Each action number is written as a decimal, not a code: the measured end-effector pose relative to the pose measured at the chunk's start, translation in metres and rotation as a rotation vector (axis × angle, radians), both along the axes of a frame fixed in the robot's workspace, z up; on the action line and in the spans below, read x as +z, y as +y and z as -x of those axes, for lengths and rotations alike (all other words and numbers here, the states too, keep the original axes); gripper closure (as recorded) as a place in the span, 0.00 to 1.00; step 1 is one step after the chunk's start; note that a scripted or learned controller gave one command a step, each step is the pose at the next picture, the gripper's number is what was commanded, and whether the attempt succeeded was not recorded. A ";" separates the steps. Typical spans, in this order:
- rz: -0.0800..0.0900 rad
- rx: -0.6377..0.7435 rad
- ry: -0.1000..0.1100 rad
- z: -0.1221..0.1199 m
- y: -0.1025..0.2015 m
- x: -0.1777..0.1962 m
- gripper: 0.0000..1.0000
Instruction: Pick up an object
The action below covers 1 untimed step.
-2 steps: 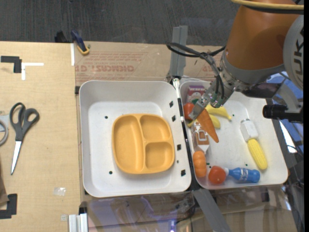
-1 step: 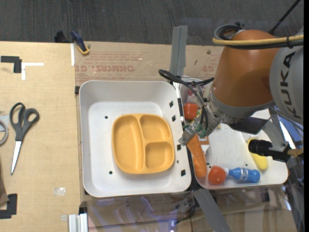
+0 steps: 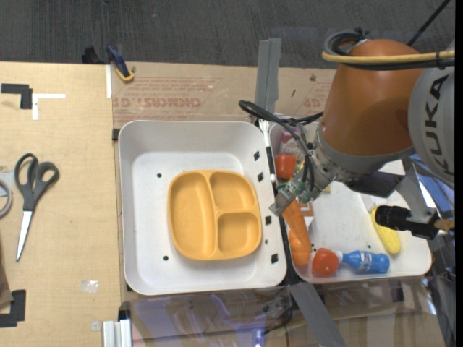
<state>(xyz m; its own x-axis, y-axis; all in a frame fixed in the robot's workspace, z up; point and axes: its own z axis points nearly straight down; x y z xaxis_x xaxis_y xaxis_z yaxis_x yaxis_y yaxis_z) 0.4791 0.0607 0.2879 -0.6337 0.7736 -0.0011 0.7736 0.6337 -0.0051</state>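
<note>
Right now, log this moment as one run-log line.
arm: over right bin | gripper: above carrot | grasp: unconfirmed | left bin: yellow divided plate

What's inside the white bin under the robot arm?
In the right bin lie a carrot, a red tomato, a blue bottle and yellow corn. The arm covers the bin's far part, so anything there is hidden.
</note>
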 end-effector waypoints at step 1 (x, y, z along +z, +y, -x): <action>0.002 0.002 0.001 -0.001 0.000 0.008 1.00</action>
